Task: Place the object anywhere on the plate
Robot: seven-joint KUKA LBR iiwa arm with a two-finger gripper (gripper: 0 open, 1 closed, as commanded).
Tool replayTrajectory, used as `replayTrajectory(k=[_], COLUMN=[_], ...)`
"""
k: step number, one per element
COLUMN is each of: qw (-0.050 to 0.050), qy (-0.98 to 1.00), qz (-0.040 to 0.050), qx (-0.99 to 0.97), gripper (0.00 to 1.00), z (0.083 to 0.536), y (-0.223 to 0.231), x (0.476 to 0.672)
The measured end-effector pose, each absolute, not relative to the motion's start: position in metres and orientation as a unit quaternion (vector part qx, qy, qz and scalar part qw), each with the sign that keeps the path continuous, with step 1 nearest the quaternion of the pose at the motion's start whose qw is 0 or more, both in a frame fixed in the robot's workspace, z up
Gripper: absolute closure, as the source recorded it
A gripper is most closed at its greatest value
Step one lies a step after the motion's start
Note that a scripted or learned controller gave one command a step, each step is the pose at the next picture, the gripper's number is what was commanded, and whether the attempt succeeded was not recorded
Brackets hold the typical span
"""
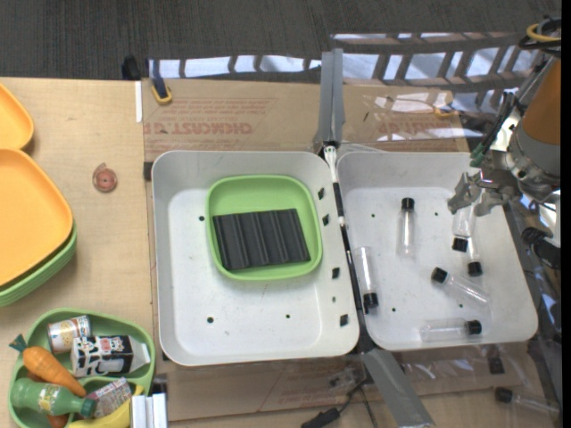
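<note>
A green plate point(307, 199) lies in the left bin point(183, 301), and a dark ribbed slab point(263, 239) covers its middle. Several clear vials with black caps are scattered in the right bin point(393, 324): one point(407, 226) near the centre, one point(365, 275) by the left wall, one point(457, 283) to the right and one point(449, 330) at the front. My gripper point(473, 201) hangs over the right side of this bin. Another vial point(462, 233) sits directly below it, cap toward the front. Whether that vial is held or lying on the floor cannot be told.
Orange plates point(31, 212) are stacked at the bench's left edge. A green bowl point(36, 333) of toy food stands at the front left. Cardboard point(232, 119) and a metal rail point(428, 61) lie behind the bins. A grey divider point(332, 105) runs between them.
</note>
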State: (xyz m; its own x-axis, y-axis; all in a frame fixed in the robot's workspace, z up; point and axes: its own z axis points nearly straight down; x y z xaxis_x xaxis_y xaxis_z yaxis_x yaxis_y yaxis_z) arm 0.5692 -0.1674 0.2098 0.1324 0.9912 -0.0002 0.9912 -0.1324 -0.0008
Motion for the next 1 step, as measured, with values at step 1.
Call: replayTrajectory(k=[1], qw=[0.001], qy=[-0.712], qz=[0.0011], qx=[-0.702], gripper=[1.00], z=[0.1808], y=[-0.1523], x=[0.5418])
